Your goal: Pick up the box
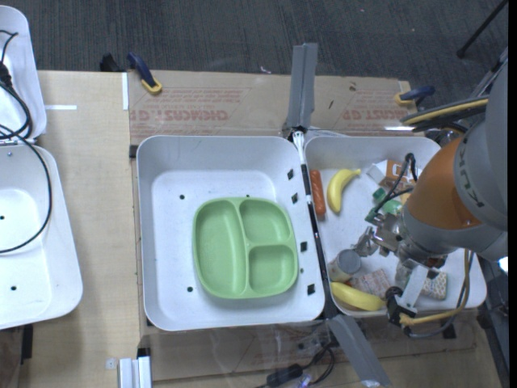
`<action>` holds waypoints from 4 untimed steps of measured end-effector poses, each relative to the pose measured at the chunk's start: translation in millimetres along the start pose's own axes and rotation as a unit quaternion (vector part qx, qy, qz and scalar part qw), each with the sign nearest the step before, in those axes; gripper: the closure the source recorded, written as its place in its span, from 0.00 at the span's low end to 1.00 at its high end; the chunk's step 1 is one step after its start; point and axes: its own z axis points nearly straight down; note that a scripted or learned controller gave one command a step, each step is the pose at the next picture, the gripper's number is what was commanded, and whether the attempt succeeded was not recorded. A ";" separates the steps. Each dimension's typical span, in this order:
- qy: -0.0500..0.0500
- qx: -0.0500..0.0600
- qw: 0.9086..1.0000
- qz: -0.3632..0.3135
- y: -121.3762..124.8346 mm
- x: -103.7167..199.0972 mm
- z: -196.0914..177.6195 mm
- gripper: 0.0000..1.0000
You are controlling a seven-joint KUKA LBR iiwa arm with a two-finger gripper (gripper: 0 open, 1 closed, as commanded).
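At the near edge of the right bin (475, 293) lies a yellow banana (357, 298). Touching it on the far side is a flat, speckled pinkish packet (374, 281), which I take to be the box, though I can't be sure from here. A small grey can (349, 261) stands just beside it, toward the divider.

The gripper (376, 242) hangs low in the bin, just beyond the box and the can. The arm's bulk hides its business end, so I cannot tell whether it is released or clenched, and nothing is visibly held.

To my eye this is the approach step, before any grasp. The next move needs a small shift toward the near wall, centred over the box and clear of the banana and can, before closing.

Farther back lie a second banana (342, 187) and a reddish sausage-shaped piece (317, 194). The left bin (161, 217) holds a green divided plate (245, 248).
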 end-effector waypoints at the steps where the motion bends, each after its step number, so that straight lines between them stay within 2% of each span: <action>1: 0.000 -0.001 0.999 0.033 21.2 -1.3 -0.5 0.00; 2: 0.000 0.000 0.999 0.038 -3.0 -2.2 -0.3 0.00; 3: 0.000 -0.001 1.000 0.022 106.0 35.3 -1.3 0.00; 4: -0.001 -0.001 0.999 -0.033 96.9 32.3 -0.7 0.00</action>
